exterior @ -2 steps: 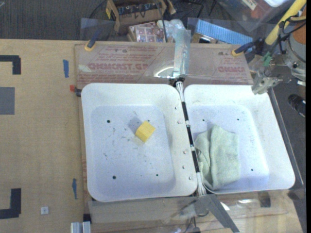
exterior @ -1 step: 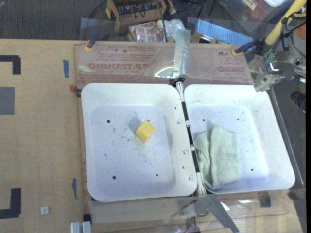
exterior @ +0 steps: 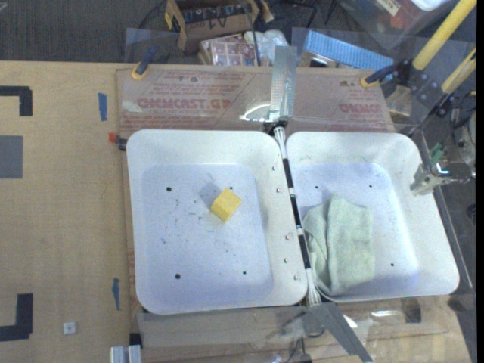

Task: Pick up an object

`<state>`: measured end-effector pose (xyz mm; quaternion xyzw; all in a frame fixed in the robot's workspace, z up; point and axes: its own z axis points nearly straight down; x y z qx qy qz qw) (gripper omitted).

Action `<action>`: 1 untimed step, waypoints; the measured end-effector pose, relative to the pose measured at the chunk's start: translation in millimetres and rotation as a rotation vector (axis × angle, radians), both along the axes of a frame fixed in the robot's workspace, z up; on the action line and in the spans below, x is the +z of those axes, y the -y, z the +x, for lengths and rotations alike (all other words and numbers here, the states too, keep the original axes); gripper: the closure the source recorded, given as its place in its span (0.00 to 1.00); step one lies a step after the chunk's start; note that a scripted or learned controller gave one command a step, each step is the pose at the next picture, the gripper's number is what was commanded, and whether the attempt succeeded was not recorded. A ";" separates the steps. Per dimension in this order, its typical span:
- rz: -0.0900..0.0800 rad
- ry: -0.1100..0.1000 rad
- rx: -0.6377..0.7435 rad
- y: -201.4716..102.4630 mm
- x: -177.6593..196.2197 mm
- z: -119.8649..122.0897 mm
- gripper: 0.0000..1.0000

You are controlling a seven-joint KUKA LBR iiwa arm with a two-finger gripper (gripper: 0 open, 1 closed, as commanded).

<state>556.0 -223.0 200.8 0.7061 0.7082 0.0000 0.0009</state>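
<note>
Two things lie ready for picking, one in each bin. A small yellow block [exterior: 225, 205] sits near the middle of the left bin [exterior: 144, 165], turned corner-on and well apart from every wall. A pale green cloth [exterior: 344, 240] lies crumpled in the right bin [exterior: 401, 157], bunched against the divider between the bins and reaching toward the near wall.

At the right edge of the scene, over the right bin's far right rim, a small grey piece of hardware [exterior: 431, 174] juts inward; it may be the gripper, but it is too small and blurred to be sure, and I cannot tell how the jaws stand or whether anything is between them. Nothing appears to have been lifted: both objects rest on the bin floors.

Several things could spoil a try from here. The block is small and sits rotated, so jaws coming down square to the bin would likely meet its corners, not its flat faces, and nudge it aside or squeeze it out. The cloth is soft and flat; a pinch on a thin fold may slip off as the arm rises, or catch only an edge so the rest drags. Its snug position against the divider also risks a finger striking that wall on the way down.
</note>
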 end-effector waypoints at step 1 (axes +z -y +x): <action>-0.004 0.005 0.482 0.5 198.0 4.6 1.00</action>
